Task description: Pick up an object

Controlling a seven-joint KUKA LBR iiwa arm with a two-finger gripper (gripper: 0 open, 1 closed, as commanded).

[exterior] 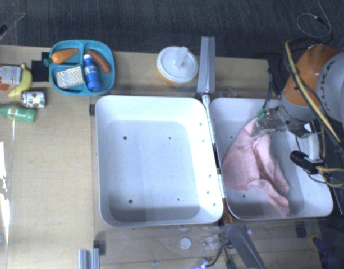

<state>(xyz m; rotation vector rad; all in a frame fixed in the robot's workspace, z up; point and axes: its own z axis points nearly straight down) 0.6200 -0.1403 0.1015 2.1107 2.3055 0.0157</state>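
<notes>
the arm (323, 88) reaches in from the right over the right bin (323, 206), its orange band near the top right corner. the gripper (268, 122) sits low at the upper end of a pink cloth (253, 167), touching or just above it; whether it is apart, together or clamped on the fabric cannot be told. the cloth lies crumpled along the left and middle of the right bin. the left bin (155, 161) sits just beside it. on the bench behind are a blue divided tray (107, 66) with toy food, a white lidded cup (177, 64), and a banana (21, 82).
</notes>
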